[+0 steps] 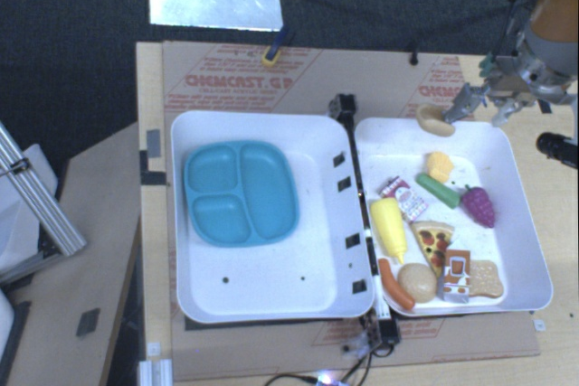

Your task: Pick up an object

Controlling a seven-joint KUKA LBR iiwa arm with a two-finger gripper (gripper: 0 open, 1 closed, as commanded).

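The two-finger gripper (487,104) hangs over the far rim of the right-hand shallow white bin (523,194). Its fingers are spread and nothing sits between them. A tan, flat oval toy piece (435,121) lies just left of the gripper, on that rim. Nearer the viewer than the gripper are a yellow plastic corn cob (439,165), a green plastic stick (438,190) and purple plastic grapes (479,204). Far to its left, a blue plastic divided tray (241,193) rests in the left-hand white bin (262,285).

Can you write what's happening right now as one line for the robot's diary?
gripper: above right bin far rim | near: tan piece | held: nothing seen | blue tray: left bin
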